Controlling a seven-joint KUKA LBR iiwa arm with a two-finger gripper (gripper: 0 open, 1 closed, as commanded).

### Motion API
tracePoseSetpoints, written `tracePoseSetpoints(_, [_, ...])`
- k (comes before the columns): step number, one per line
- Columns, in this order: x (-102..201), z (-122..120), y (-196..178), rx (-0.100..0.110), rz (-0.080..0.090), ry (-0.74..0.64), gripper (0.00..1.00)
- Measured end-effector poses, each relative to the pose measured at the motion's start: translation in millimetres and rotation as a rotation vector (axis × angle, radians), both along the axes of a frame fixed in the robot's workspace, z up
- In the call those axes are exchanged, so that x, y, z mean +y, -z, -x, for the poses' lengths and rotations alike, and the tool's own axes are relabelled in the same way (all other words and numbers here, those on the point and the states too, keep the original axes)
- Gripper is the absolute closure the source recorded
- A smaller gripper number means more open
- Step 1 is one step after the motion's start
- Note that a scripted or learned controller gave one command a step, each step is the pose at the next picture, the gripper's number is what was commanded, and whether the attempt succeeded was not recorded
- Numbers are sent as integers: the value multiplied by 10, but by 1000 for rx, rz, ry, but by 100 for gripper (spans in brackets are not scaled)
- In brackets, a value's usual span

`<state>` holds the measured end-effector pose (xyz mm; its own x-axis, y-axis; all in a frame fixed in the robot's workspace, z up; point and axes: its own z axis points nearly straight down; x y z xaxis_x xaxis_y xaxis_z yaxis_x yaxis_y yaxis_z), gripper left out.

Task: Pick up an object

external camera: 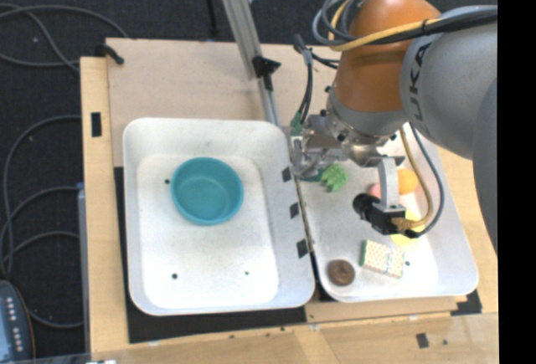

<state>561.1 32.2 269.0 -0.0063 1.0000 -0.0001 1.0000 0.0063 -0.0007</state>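
Camera view: the end effector [311,160] hangs right of centre over the right bin [452,270]; its opening I cannot tell. Just beside it lies a small green toy [335,178], probably light, stiff and knobbly; best pinched across its narrow middle.

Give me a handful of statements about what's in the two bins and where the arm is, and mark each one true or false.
1. A teal bowl sits in the left bin. True.
2. The arm's claw hangs over the left bin. False: it is over the right bin, close to the divide between the bins.
3. A small green object lies in the right bin, close beside the claw. True.
4. A brown round object lies inside the teal bowl. False: it lies in the right bin, near its front edge.
5. A checkered pad lies in the right bin. True.
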Motion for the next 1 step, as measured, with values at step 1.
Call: tracePoseSetpoints(1, [505,-120,14,-1,-1,-1,100])
